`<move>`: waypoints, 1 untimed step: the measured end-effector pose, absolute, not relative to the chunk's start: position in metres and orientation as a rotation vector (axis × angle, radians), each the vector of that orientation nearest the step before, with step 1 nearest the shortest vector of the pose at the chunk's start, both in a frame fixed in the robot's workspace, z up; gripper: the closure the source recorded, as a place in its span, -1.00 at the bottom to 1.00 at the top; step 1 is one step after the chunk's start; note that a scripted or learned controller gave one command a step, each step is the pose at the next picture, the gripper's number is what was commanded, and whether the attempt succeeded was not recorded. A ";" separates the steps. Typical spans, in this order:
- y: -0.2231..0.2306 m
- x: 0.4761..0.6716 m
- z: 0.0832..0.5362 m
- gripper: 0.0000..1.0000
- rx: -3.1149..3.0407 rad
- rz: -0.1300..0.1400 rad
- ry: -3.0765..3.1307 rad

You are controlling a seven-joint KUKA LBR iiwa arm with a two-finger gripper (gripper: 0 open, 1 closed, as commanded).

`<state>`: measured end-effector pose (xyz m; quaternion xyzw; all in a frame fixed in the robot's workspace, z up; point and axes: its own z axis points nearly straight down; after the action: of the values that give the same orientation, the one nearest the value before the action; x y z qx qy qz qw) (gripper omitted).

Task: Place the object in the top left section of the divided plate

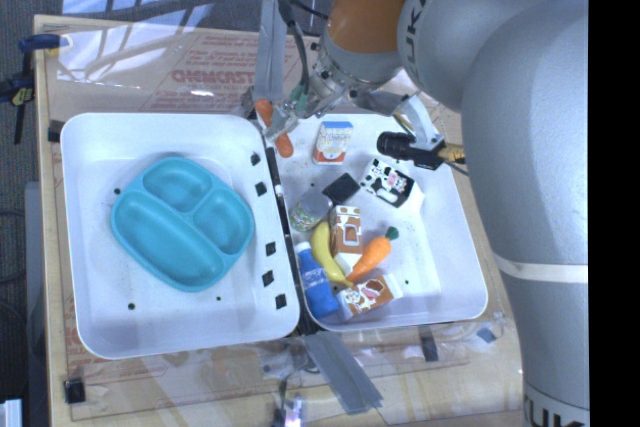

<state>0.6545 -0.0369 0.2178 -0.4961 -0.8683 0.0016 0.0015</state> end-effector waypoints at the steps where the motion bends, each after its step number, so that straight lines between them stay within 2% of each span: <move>1: 0.019 0.652 0.189 1.00 -1.068 0.005 -2.948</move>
<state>0.6515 0.0186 0.1893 -0.3406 -0.9402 0.0016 0.0028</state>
